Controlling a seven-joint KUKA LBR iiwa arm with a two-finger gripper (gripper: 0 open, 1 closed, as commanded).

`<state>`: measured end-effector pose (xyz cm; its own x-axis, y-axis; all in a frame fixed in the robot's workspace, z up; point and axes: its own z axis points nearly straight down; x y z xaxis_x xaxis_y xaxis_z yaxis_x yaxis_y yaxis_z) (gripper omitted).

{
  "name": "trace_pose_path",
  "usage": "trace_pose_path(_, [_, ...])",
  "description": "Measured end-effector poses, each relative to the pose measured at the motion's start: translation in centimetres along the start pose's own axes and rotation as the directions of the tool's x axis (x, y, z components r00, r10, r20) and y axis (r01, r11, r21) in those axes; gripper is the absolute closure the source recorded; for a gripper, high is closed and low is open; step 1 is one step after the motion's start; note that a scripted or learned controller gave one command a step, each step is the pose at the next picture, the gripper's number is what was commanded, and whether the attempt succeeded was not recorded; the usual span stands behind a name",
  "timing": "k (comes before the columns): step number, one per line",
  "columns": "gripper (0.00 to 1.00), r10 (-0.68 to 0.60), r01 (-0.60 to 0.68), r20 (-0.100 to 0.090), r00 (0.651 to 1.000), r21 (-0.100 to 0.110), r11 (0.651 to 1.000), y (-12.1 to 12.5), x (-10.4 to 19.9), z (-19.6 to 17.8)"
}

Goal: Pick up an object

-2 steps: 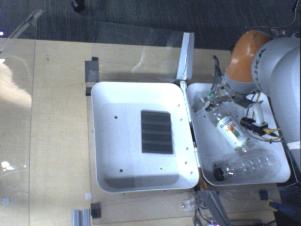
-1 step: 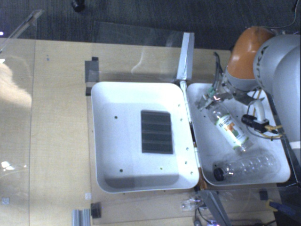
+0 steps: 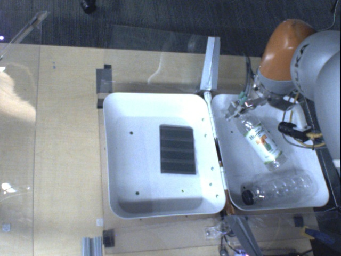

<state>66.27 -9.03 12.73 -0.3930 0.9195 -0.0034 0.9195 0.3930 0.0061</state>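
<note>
Bottles are the likely pick here: a small clear one with a white and green label point(image 3: 262, 142) lies on its side in the middle of the right bin point(image 3: 230, 159), slanting from upper left to lower right, and a larger clear bottle with a dark cap point(image 3: 277, 188) lies along that bin's near wall, cap pointing left. The two are close but seem not to touch.

Just above the labelled bottle's upper end, the gripper point(image 3: 238, 106) sits low at the far left corner of the right bin, close to the bottle's neck. Its metal parts blur together against the white floor, so I cannot tell how it is set, and nothing can be seen held in it.

By my reading, this is the approach or reach, with no grasp made yet. The next move seems to call for bringing the gripper over the small bottle's body and squaring it across the narrow width, since a round, slick bottle may roll away.

The grey arm point(image 3: 319, 68) leans in from the right, its orange band point(image 3: 282, 47) above the wrist.

In the left bin point(image 3: 122, 143), a dark ribbed block point(image 3: 178, 149) lies flat, well apart.
</note>
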Motion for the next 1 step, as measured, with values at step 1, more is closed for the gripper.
trace_pose_path(1, [1.0, -0.065, 0.065, 0.001, 0.998, -0.001, 0.998, 0.45, -1.02, -5.46])
